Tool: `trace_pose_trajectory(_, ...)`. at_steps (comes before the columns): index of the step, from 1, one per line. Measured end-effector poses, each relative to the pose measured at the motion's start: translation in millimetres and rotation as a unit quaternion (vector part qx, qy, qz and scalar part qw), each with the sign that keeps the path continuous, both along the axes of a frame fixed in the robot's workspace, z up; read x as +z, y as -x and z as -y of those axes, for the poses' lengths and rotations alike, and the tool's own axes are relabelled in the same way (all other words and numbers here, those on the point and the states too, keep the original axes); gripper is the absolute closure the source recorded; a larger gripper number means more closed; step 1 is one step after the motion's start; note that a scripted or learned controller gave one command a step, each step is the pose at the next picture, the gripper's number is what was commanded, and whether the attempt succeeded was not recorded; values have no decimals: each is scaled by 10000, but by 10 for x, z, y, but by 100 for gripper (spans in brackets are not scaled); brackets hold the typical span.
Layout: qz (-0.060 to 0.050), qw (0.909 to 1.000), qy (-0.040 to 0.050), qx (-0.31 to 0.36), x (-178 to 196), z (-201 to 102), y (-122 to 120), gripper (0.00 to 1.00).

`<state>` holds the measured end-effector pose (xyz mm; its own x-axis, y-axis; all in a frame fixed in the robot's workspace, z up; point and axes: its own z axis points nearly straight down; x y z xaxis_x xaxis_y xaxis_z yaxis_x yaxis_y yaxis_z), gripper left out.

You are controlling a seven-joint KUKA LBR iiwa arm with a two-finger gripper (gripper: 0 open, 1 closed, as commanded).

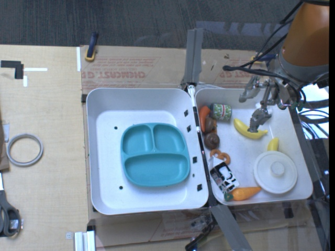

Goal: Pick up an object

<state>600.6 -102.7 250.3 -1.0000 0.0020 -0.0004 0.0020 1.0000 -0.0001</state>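
**Gripper Low Over the Banana**

Where the arm [309,30] reaches into the right bin [301,156], the gripper [258,120] hangs right at the banana [250,130], its tips meeting the fruit's upper edge; how far the fingers are parted cannot be made out, nor whether they grip anything. The banana lies on the bin floor, yellow and curved, ends turned upward (like a shallow smile). Just left of it sits a green can [222,112] on its side, with a carrot [203,117] and two brown pieces [211,139] along the bin's left wall. Below right are a small yellow piece [273,144] and a white lid [276,171]. A black-and-white item [224,175] and an orange piece [245,193] lie near the front. The left bin [99,156] holds a teal tray [155,155].
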Motion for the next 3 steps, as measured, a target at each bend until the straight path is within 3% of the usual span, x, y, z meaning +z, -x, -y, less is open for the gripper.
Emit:
trace_pose_trajectory(1, 80, 9976, 7, -693, -1227, 119, -468, 0)
trace_pose_trajectory(2, 9, 9965, 1, -831, -1588, 680, 112, 0)
trace_pose_trajectory(3, 14, 9974, 2, -725, -1588, 1037, -93, 0)
